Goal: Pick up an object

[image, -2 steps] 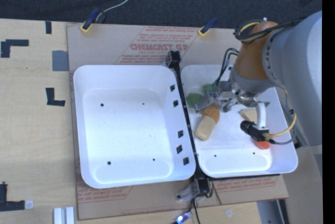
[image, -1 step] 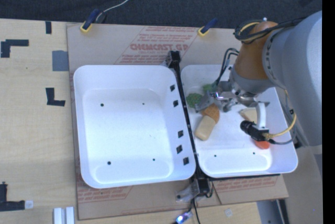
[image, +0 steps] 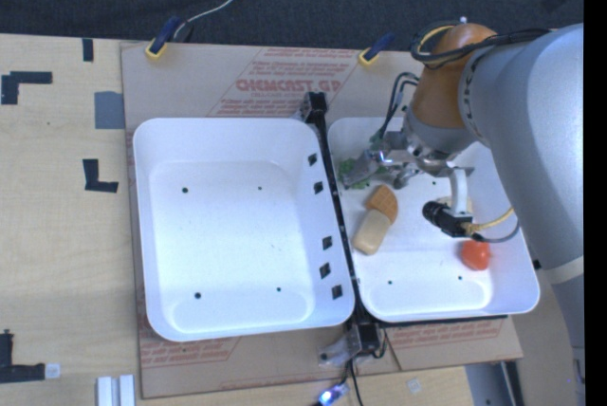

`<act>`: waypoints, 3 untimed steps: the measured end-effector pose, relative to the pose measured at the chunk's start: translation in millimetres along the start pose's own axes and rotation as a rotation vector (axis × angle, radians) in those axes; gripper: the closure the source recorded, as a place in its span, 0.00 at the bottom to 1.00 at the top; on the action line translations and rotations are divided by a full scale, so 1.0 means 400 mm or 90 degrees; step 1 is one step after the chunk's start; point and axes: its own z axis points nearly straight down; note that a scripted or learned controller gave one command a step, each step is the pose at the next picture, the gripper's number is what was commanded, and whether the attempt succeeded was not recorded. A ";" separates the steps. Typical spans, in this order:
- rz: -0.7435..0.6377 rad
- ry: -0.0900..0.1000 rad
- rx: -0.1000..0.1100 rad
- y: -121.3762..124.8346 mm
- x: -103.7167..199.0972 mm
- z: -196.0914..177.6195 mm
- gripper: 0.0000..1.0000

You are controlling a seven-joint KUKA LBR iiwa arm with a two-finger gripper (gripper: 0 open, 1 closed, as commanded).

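Note:
My gripper (image: 391, 165) reaches down into the right bin (image: 503, 295), near its back left part. A small green object (image: 353, 171) lies just left of it, close to the divider between the bins. Just below the gripper sits a tan cork-like piece (image: 382, 199), and a longer tan cylinder (image: 372, 232) lies in front of that. A small orange-red ball (image: 476, 254) rests toward the bin's right side. Nothing visibly sits between the gripper's tips.
The left bin (image: 228, 224) stands beside the right one, with a black clip strip (image: 325, 195) along the shared wall. My arm (image: 531, 110) covers the right bin's back right corner. Both bins rest on a cardboard sheet (image: 275, 86).

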 end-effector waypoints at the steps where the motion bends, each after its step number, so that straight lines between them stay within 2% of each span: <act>1: 0.000 -0.001 -0.005 -0.056 0.022 -0.266 0.00; 2: -0.003 0.001 0.001 -0.034 0.209 -0.247 0.00; 3: 0.000 0.000 0.002 -0.036 0.199 -0.272 1.00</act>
